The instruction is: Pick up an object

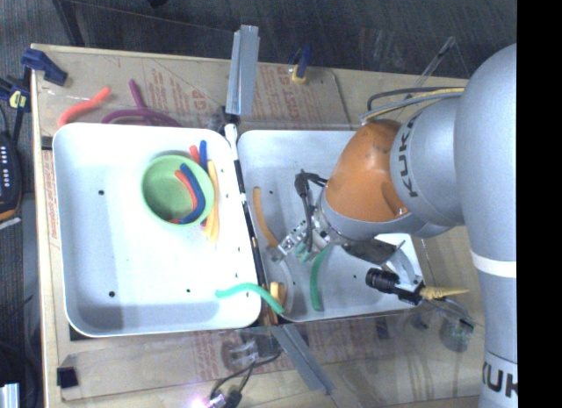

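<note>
Reaching in from three o'clock, the smooth grey arm [457, 161] with its glossy orange band [369, 178] is marked "KUKA" in dark letters. The gripper [294, 244] is seen low in the right bin [290, 147], at its seven o'clock part; whether it is wide or narrow cannot be told. A bendy green tube [316, 283] lies just at the gripper's five o'clock. A round green bowl [176, 189] with coloured strips sits in the left bin [97, 239].

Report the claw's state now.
Claw: low in the right bin, by a green strip; open or closed cannot be told.
</note>
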`<state>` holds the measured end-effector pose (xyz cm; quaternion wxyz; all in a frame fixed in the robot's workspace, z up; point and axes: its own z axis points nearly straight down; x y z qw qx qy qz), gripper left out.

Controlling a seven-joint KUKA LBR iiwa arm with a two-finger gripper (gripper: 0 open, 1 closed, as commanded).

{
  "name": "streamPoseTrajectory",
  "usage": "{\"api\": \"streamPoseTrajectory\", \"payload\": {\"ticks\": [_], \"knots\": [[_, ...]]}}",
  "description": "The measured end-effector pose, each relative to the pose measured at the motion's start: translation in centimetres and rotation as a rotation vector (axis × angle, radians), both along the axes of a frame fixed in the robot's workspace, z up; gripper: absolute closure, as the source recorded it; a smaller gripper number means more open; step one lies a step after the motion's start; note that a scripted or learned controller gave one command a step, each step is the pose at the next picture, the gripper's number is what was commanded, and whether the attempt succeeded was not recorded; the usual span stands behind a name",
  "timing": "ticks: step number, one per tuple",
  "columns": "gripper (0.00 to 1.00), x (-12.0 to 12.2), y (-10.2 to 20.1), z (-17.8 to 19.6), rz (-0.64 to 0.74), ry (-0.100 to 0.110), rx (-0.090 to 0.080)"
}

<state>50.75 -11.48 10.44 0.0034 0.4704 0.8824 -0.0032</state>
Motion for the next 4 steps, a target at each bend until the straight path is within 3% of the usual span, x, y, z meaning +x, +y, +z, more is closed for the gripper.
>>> {"api": "streamPoseTrajectory", "payload": {"ticks": [1, 2, 3, 4], "knots": [[0.0, 0.0, -0.5, 0.2, -0.005, -0.004, -0.007], [0.0, -1.3, -1.6, -0.7, -0.209, 0.006, 0.011], [0.0, -3.1, -3.6, 1.9, -0.3, 0.003, 0.008], [0.0, -3.0, -4.4, 2.9, -0.356, 0.002, 0.008]]}}
